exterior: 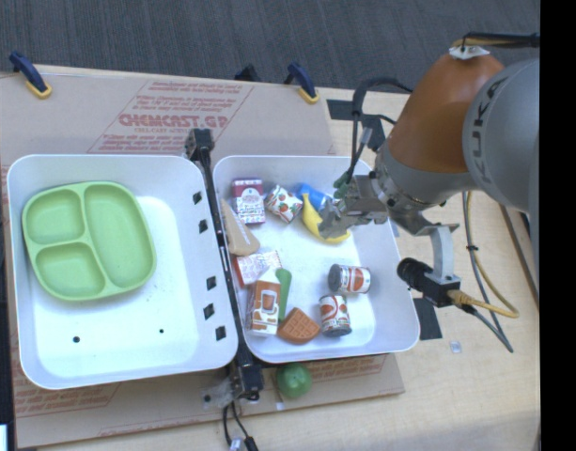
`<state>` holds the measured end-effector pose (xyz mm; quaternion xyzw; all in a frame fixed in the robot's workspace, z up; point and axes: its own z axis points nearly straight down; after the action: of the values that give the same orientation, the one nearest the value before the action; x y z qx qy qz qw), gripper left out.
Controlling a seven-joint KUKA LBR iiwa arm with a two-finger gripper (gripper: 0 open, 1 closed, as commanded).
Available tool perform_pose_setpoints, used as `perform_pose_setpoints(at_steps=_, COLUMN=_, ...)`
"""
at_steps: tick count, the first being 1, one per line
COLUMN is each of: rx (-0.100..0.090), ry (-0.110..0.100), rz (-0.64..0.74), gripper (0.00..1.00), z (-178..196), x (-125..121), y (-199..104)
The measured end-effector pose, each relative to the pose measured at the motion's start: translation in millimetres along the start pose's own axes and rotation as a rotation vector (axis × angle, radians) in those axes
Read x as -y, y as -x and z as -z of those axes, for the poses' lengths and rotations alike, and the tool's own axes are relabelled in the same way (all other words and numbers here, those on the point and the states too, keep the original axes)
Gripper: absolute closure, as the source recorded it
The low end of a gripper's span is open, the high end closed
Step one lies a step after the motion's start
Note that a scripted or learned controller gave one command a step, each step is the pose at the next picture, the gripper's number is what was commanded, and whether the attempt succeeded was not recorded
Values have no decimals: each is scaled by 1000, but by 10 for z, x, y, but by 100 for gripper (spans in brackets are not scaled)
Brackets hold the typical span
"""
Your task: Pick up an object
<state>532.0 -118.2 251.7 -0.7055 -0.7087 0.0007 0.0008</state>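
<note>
The tool [333, 216] is hovering over the banana [315, 222] near the right bin's [400, 299] far edge; its opening cannot be told.

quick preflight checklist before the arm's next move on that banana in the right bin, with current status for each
1. Gripper over a target: ok, it sits right at the banana in the right bin.
2. Banana between the jaws: cannot tell, the wrist hides the contact.
3. Jaws open or shut: cannot tell.
4. Room around the target: not ok, a blue item touches the banana and a small carton lies close beside it.
5. Nearby cans out of the way: ok, they lie apart, nearer the camera.
6. Green tray in the left bin: ok, well away from the arm.
</note>
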Motion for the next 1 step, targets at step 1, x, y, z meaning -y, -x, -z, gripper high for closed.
perform_pose_setpoints(at_steps=1, rx=0, ry=1, rz=2, gripper=100, z=-55, x=-658, y=174)
